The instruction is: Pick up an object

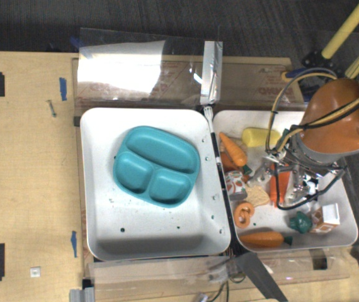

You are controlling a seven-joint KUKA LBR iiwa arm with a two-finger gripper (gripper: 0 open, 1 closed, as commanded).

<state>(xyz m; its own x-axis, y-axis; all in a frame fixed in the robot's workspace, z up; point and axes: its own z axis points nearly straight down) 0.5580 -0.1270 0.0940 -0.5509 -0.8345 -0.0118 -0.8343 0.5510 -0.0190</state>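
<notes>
My gripper [288, 184] is lowered into the right bin [349, 234], under the orange band of the wrist [337, 118]. Wires and the wrist body hide how it stands. A red-orange stick-shaped piece [283, 187] lies right at the gripper. Around it are several toy foods: a carrot [233, 150] at the bin's left wall, a yellow piece [255, 136] at the back, a tan slice [259, 197], an orange ring [244, 213], a second carrot [262, 238] along the front, and a green piece [300, 221].
The left bin [104, 212] holds a teal divided plate [157, 165]. A small white and red can [235, 183] and a white block [329, 214] also lie in the right bin. A clear plastic sheet [142, 74] stands behind the bins.
</notes>
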